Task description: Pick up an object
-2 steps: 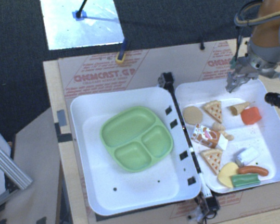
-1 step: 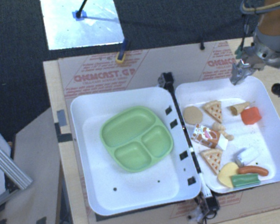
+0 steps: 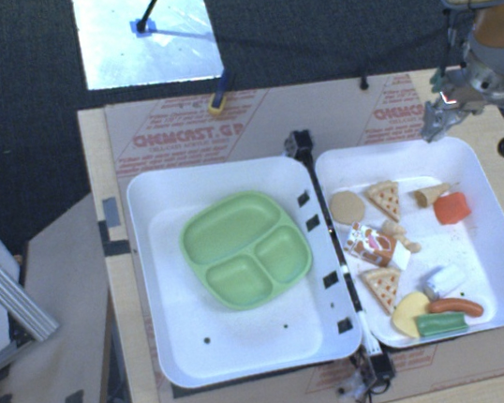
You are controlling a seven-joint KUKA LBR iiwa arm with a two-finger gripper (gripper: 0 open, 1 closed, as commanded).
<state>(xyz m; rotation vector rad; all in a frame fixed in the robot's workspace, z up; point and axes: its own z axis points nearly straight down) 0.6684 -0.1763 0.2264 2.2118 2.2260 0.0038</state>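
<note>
The gripper [image 3: 436, 122], grip state unclear, should descend squarely over the isolated orange block [image 3: 451, 208], avoiding neighbouring food.

Bins [image 3: 502, 232] white. Divided tray [image 3: 245, 249] pale green. Block [image 3: 451, 208] orange-red. Sausage [image 3: 455, 308] red-orange, green piece [image 3: 440, 324] beside. Wedges [image 3: 384, 198] tan, red-dotted.

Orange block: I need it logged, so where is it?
The orange block lies in the right white bin, toward its far right side, just below a small tan piece.
</note>
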